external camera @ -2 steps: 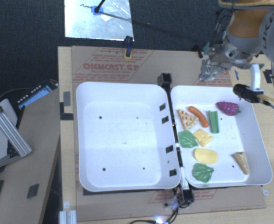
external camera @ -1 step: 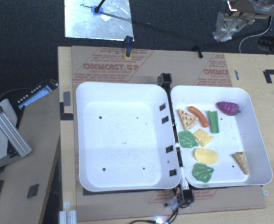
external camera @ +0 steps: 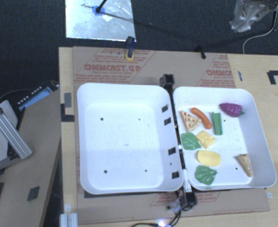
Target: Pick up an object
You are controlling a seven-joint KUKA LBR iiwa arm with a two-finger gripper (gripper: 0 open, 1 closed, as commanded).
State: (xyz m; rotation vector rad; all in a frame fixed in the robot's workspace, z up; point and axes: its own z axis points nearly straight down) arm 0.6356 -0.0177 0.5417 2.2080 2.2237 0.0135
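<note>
the gripper (external camera: 247, 14) hangs at the top right, off the bench, well apart from both bins; whether its fingers are parted or closed cannot be told. the right bin (external camera: 259, 126) holds the toys: purple grapes (external camera: 231, 109), a sausage (external camera: 202, 117), a pizza slice (external camera: 190, 120), a green stick (external camera: 217, 123), cheese (external camera: 206, 139), two leaves (external camera: 190, 141), a yellow piece (external camera: 209, 158) and a cone (external camera: 246, 163)

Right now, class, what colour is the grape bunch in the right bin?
Purple; the camera view shows the grape bunch clearly.
</note>
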